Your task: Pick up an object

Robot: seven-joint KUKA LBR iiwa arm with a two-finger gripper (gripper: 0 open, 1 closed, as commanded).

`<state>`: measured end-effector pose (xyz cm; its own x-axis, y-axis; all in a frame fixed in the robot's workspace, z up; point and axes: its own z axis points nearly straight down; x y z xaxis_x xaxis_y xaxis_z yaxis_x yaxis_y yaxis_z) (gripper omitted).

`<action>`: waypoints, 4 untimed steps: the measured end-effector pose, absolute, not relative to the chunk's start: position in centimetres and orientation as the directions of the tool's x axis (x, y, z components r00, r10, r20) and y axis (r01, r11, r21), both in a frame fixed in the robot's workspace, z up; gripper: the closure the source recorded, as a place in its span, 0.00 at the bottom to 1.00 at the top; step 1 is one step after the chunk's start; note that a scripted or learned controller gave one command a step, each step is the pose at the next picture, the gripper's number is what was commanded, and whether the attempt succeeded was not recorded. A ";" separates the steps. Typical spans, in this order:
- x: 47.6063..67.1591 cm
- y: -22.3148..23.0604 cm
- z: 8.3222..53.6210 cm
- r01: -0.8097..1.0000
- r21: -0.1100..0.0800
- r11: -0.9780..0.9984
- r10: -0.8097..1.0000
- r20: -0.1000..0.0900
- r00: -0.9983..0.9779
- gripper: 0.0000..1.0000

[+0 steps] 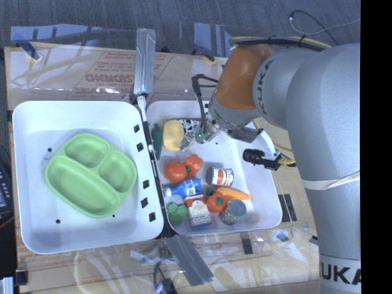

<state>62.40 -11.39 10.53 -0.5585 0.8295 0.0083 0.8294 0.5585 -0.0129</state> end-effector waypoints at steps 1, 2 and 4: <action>60.2 -12.0 19.5 0.996 -0.004 0.094 0.996 -0.001 -0.094 1.00; 60.1 -12.0 19.4 0.996 -0.005 0.094 0.996 0.000 -0.094 0.00; 55.3 -20.6 16.5 0.968 -0.002 0.249 0.968 0.000 -0.249 0.00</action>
